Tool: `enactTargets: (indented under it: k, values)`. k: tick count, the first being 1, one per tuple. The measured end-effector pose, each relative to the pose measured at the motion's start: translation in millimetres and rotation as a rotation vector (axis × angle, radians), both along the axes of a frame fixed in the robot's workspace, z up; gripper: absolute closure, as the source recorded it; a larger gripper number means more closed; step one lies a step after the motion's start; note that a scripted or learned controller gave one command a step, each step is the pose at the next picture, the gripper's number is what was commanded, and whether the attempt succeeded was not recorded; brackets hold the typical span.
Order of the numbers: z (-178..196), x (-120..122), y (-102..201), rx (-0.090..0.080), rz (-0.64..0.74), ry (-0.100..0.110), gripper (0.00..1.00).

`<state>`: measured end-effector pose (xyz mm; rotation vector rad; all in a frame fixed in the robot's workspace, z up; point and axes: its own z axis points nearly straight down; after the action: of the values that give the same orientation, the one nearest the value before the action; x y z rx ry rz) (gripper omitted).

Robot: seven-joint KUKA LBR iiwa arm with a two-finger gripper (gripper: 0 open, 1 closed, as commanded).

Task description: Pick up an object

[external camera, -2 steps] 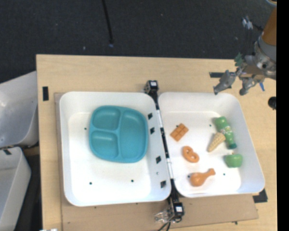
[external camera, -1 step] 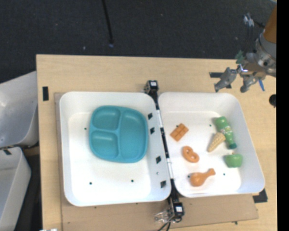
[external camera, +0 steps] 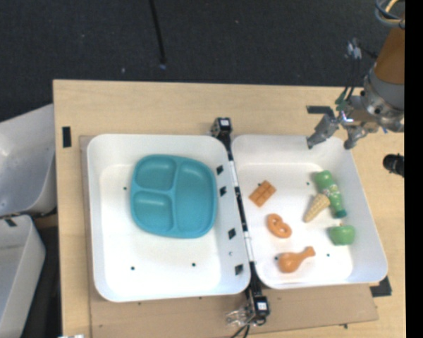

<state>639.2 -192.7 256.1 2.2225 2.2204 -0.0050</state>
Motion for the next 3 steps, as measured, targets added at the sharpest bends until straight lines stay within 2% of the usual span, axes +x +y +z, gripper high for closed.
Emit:
enactTargets:
  k: [2, 3]
  values:
    - [-102.6, 13.5, 1.3, 0.0, 0.004, 0.001, 0.0]
    - [-87.3, 14.6, 0.4, -0.002, 0.005, -0.006, 1.0]
